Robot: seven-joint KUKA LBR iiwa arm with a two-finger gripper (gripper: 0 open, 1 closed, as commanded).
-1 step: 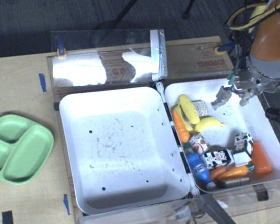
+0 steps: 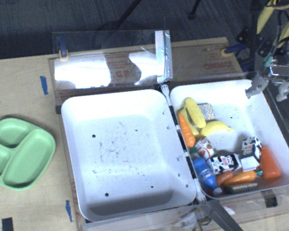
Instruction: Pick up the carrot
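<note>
A long orange carrot [image 2: 186,130] lies in the right bin [image 2: 231,92] against its left wall, next to a yellow corn cob [image 2: 195,112]. Two more orange pieces rest at that bin's front: a stubby cone-shaped one [image 2: 269,164] at the right and a flat one [image 2: 239,177] beside it. My gripper [image 2: 268,88] hovers over the bin's far right rim, well away from the carrot. It is open with nothing between its fingers.
The right bin also holds a yellow fruit [image 2: 215,127], a blue bottle [image 2: 204,174] and several small printed packs [image 2: 224,161]. The left bin [image 2: 81,115] sits beside it. A green divided plate [image 2: 16,152] lies on the bench at the left.
</note>
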